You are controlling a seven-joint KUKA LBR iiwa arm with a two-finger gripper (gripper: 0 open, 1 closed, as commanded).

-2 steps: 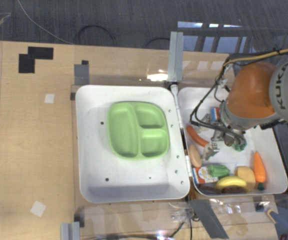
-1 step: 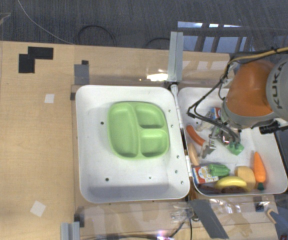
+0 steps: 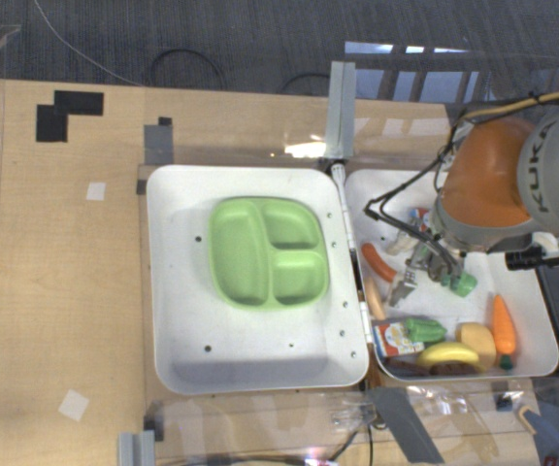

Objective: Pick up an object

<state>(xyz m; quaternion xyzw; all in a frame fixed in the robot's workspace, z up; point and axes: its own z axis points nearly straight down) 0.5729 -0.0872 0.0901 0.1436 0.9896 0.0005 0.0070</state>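
Observation:
My gripper (image 3: pixel 417 272) hangs low over the middle of the right bin (image 3: pixel 542 357), under the arm's orange band. A red-orange sausage (image 3: pixel 378 263) lies just to its left. A small green object (image 3: pixel 464 283) sits close on its right side, partly hidden by the wrist. Along the bin's near edge lie a banana (image 3: pixel 449 355), a pale yellow lump (image 3: pixel 476 338), an orange carrot (image 3: pixel 503 326), a green item (image 3: pixel 425 330) and a small red-and-white carton (image 3: pixel 393 338). I see nothing lifted by the gripper.
The left bin (image 3: pixel 182 357) holds a green divided plate (image 3: pixel 265 250). A tan stick (image 3: pixel 375 304) lies along the right bin's left wall. The arm's body covers the back right part of the right bin.

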